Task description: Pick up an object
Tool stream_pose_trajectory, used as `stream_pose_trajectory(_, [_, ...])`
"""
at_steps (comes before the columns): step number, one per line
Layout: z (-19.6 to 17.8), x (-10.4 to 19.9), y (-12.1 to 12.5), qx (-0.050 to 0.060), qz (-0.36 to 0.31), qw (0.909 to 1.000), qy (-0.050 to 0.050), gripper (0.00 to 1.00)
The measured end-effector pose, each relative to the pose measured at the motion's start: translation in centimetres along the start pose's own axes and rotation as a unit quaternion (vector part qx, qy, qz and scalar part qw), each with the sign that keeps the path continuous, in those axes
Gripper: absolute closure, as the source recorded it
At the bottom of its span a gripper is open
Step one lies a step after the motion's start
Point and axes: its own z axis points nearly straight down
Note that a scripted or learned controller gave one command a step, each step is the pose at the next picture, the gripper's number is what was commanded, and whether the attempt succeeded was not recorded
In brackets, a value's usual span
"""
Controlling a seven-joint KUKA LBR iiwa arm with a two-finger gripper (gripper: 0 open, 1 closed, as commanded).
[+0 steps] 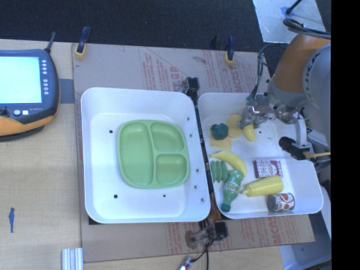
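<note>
My gripper (251, 118) is low in the back of the right bin (306, 173), reaching in from the right. A small yellow piece (248, 133) lies just below it, touching or partly under its tip. Another yellow piece (234, 120) and a dark green lump (219, 131) lie to its left. Toward the front lie a banana (231, 161), a green pod (218, 171), a green bottle (230, 189), a yellow mustard bottle (263, 186), a small red and white box (267, 167) and a can (280, 202).
The left bin (98, 151) holds a green divided plate (153, 153). A tablet-like pendant (25, 89) rests on the bench at far left. The arm's grey body and orange band (298, 66) hang over the right bin's back right corner.
</note>
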Motion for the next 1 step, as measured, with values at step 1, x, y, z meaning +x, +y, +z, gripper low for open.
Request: stream_pose_trajectory(1, [-0.03, -0.26, -1.45, 0.000, 0.000, 1.0000, 0.000, 1.00])
